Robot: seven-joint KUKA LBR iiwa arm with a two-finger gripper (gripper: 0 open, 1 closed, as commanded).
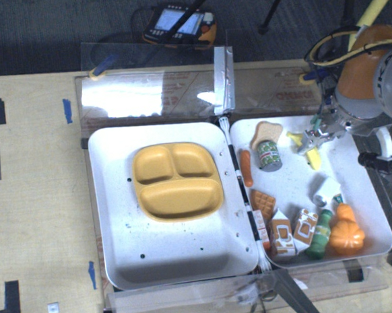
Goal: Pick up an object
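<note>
The gripper (318, 136) hangs over the far right part of the right bin (371, 192), just above a small yellow piece (312, 159) lying on the bin floor beside the green-labelled can (269, 155); whether it is released or clenched I cannot tell, and nothing shows in its grasp. That yellow piece looks like light, stiff toy plastic (probably slick), so I judge a pinch across its narrow middle is safest. The left bin (112, 213) bears a yellow divided plate (178, 181).
</note>
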